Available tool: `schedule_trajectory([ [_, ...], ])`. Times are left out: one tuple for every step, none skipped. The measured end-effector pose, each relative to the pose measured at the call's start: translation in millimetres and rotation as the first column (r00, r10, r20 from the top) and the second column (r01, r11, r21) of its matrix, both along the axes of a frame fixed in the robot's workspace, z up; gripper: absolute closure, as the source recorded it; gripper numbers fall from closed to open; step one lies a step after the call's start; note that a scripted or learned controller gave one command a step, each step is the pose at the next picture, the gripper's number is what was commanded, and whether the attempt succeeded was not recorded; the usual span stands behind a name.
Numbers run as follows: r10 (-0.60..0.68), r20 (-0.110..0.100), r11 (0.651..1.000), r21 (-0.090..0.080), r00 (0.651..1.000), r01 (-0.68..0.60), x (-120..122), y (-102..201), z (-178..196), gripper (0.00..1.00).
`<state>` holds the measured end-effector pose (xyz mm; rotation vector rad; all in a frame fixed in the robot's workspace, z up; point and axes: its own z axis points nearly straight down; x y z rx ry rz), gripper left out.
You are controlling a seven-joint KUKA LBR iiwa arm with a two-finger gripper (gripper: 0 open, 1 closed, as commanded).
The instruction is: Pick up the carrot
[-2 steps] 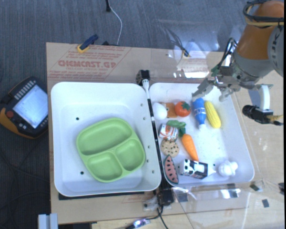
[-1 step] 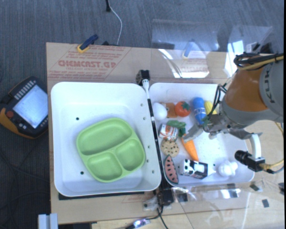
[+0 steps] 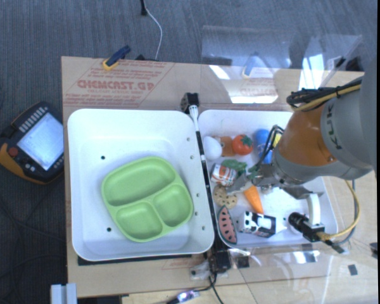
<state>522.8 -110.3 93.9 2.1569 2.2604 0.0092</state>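
The carrot [image 3: 254, 199] lies in the right bin [image 3: 329, 223] (orange tip toward the watermelon slice [image 3: 226, 225]), just beside the tool [image 3: 263, 176]; seemingly untouched, though I cannot tell the tool's opening.

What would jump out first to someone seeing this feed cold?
Probably the green divided plate, alone in the left bin. Next, the grey and orange arm over the right bin, where small toys crowd together. The carrot lies there, just under the end effector.
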Motion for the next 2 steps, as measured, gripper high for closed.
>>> schedule_trajectory([
  [-0.002, 0.003, 1.000, 0.000, 1.000, 0.002, 0.9, 0.1, 8.9, 1.00],
  [-0.124, -0.010, 0.992, 0.007, 0.992, 0.124, 28.5, 65.4, 126.5, 1.00],
])
